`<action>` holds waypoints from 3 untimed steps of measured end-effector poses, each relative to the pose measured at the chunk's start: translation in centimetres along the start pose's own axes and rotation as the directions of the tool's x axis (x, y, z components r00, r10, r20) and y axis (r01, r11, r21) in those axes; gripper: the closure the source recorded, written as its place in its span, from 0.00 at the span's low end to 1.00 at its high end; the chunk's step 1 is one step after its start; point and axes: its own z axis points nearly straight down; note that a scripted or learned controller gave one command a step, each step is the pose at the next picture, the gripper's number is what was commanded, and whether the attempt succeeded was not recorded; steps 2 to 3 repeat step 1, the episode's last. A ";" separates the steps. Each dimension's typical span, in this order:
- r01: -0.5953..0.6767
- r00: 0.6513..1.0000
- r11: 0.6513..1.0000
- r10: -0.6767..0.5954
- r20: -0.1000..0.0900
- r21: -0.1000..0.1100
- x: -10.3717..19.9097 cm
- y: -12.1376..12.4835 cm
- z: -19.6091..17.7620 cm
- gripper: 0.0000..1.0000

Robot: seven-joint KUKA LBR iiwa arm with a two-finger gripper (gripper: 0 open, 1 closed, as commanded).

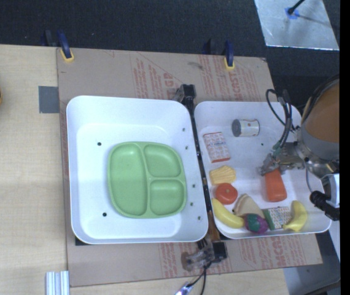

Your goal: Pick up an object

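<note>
**Orange block under the gripper, grasp not confirmed**

The orange block [276, 186] lies in the right bin [255, 112], toward its right side, with the gripper [279, 163] just above its top end. Whether the gripper is touching it, and how far it is opened, cannot be told from this angle; nothing is visibly held.

The likeliest failure is a glancing grip: the block looks rounded and smooth, so a closure near its end rather than its middle could squirt it out or tip it sideways. It would then roll toward the banana [297, 216] and the small printed packet [277, 216] just below, crowding the next attempt. The bin's right wall is near, leaving little room for the outer side of the gripper. The cables [283, 118] looping over the bin beside the wrist could also snag during a lift.
</note>
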 end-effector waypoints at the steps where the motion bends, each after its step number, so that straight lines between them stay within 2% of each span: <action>1: 0.001 1.000 1.000 -0.001 -0.001 -0.003 9.5 2.8 -6.1 1.00; 3: 0.001 1.000 1.000 -0.001 -0.001 -0.003 9.5 2.8 -6.1 1.00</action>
